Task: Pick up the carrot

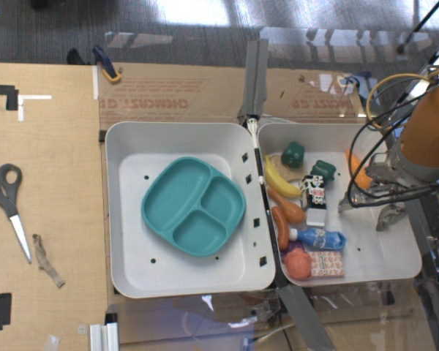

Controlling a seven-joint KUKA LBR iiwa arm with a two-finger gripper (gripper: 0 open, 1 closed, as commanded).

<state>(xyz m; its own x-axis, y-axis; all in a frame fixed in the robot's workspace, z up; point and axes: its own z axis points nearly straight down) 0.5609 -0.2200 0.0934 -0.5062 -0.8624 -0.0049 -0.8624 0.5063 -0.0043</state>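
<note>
Carrot [287,211] lies in the right bin [395,265], well to the camera-left of the gripper [373,212], against the bin's left wall. Long axis runs roughly toward and away from the gripper, slightly slanted. Gripper state: cannot tell; nothing visibly held.

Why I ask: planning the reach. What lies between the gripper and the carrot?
In the camera view, the black-and-white carton stands between the gripper and the carrot.

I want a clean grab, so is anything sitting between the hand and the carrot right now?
Yes. The black-and-white carton and the blue-capped bottle lie between the hand on the right and the carrot, which lies by the banana.
</note>
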